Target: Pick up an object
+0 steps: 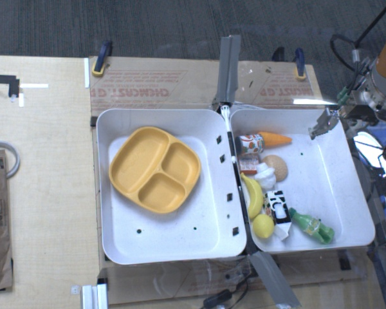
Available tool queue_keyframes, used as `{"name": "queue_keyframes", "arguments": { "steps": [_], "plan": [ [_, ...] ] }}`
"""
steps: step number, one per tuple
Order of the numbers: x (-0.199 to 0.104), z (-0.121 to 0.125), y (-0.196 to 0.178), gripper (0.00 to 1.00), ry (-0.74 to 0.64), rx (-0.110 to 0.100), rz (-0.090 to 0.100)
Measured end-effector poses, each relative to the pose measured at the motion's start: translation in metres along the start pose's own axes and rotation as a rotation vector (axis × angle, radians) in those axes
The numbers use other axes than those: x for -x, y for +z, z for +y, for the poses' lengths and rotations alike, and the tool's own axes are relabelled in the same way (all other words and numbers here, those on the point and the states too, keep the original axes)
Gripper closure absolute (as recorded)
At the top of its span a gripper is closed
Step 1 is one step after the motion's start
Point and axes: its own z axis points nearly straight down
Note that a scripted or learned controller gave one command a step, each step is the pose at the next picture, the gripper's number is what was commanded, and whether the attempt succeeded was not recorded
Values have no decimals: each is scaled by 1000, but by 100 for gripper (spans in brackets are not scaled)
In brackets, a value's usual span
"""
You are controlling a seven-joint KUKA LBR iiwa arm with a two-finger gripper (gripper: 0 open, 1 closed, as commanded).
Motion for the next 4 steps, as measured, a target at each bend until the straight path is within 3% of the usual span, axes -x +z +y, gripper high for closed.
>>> {"name": "queue_keyframes", "arguments": {
  "steps": [1,2,3,4],
  "plan": [
    [-38,53,122,0,-61,0,0],
    [-49,79,164,0,-93,14,-5],
    [-50,81,148,100,-96,15,-4],
    [-74,77,56,100,-60,4,-1]
  ]
}}
